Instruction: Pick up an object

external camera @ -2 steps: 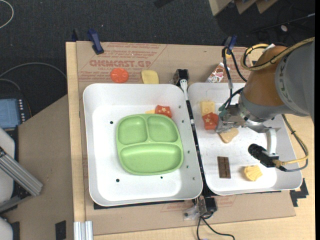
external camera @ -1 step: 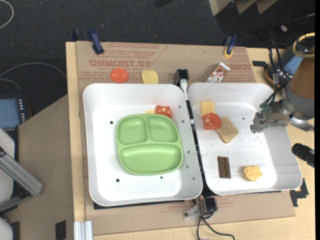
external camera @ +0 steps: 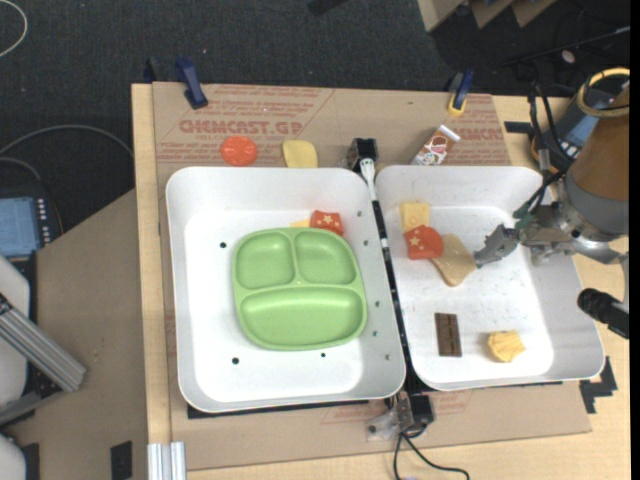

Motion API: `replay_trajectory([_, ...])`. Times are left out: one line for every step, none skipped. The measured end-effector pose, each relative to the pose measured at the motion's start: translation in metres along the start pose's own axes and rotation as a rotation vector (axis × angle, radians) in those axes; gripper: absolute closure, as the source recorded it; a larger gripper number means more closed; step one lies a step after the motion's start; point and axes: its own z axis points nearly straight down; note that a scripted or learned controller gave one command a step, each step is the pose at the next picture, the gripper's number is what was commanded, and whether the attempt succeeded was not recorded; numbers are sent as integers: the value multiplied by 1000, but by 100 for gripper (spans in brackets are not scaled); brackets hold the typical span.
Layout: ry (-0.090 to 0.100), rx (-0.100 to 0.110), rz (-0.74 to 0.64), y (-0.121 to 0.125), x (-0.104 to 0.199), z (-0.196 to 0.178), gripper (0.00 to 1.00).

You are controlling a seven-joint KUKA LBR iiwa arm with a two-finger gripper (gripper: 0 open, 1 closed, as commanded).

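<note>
My gripper [external camera: 510,230] hangs over the right part of the right bin [external camera: 560,358], open, with nothing between its fingers. Just left of its lower fingertip [external camera: 492,248] lies a beige wedge [external camera: 455,260], touching a red piece [external camera: 424,241]. A pale yellow block [external camera: 415,214] sits just behind the red piece. Nearer the front of this bin lie a brown bar [external camera: 449,334] and a yellow chunk [external camera: 505,345]. In the left bin [external camera: 200,368] rests a green divided plate [external camera: 298,288], with a small red item [external camera: 326,221] behind it.
On the cardboard behind the bins lie an orange disc [external camera: 239,151], a yellow piece [external camera: 299,154], a black object [external camera: 362,152] and a wrapped snack [external camera: 436,148]. Blue clamps [external camera: 190,83] grip the board's far edge. The arm's body [external camera: 600,183] stands at the right.
</note>
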Motion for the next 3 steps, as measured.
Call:
replay_trajectory([1, -1, -7, 77, 50, 95, 0])
replay_trajectory([-2, -5, -2, 76, 46, 78, 100])
replay_trajectory([-2, -4, -2, 75, 46, 79, 0])
